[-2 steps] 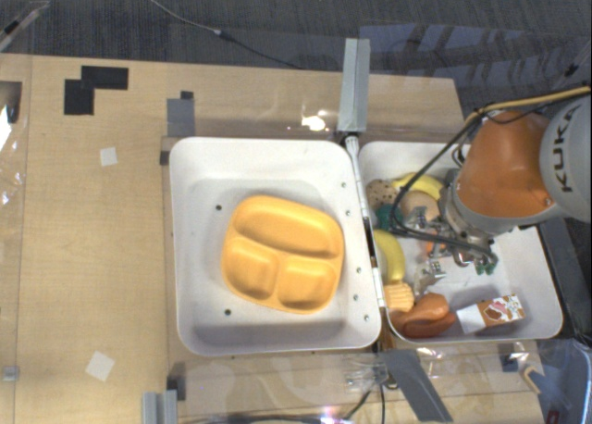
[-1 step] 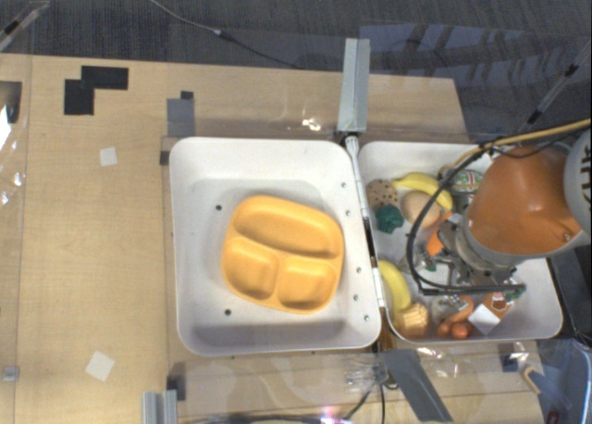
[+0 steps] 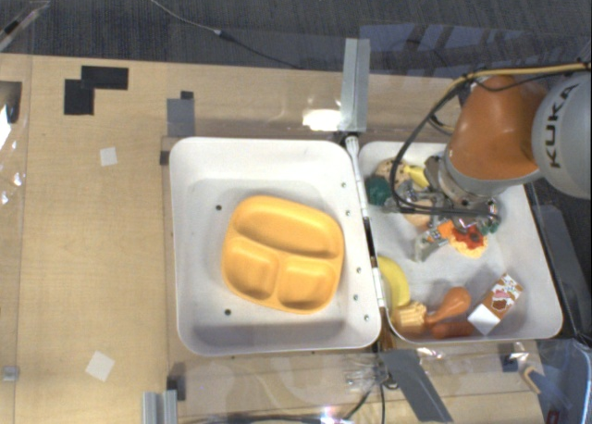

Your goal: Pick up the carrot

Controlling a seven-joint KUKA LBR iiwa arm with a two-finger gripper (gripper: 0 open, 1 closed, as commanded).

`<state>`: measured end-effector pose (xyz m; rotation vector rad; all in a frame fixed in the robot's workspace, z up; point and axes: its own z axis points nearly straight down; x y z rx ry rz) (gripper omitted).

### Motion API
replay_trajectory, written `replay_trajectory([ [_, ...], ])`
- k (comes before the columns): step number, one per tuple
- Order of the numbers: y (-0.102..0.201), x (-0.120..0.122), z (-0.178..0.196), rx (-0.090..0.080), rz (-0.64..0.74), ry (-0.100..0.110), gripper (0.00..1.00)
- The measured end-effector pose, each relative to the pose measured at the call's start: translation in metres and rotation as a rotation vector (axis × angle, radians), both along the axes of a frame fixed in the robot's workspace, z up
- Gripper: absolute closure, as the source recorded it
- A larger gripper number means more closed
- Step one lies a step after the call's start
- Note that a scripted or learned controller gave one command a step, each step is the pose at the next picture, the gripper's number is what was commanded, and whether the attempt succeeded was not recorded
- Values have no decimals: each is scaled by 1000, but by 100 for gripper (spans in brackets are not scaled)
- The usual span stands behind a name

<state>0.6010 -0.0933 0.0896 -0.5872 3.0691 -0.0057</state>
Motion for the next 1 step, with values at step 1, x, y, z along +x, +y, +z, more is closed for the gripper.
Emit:
replay_trajectory([
  [1,1,3,14,1,0,-8,100],
])
